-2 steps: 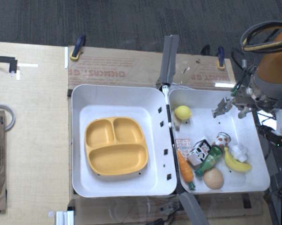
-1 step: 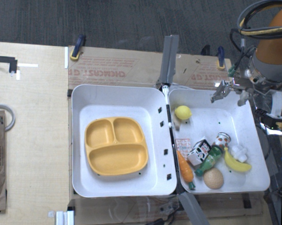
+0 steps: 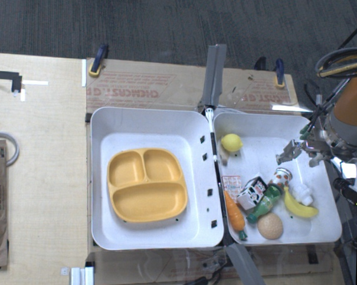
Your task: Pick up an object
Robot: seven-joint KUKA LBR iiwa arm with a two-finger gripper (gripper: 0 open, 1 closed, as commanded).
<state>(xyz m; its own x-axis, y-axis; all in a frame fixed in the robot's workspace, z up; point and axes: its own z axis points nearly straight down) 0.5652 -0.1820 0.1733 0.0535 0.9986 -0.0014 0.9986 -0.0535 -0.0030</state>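
Right bin [image 3: 316,236], lower half: banana [image 3: 300,205], green bottle [image 3: 264,205], carrot [image 3: 235,214], brown ball [image 3: 270,226], small carton [image 3: 251,192]; lemon [image 3: 231,142] further up. Gripper [image 3: 302,151] above the bin's right part, fingers spread apart, nothing between them (touching no item). Left bin [image 3: 101,165]: yellow divided plate [image 3: 147,184].

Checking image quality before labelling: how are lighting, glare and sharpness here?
Camera view: even, soft lighting; faint shadows under the yellow tray; mild sheen on the white bin walls; the gripper looks slightly blurred; the small items beside the banana are hard to resolve.
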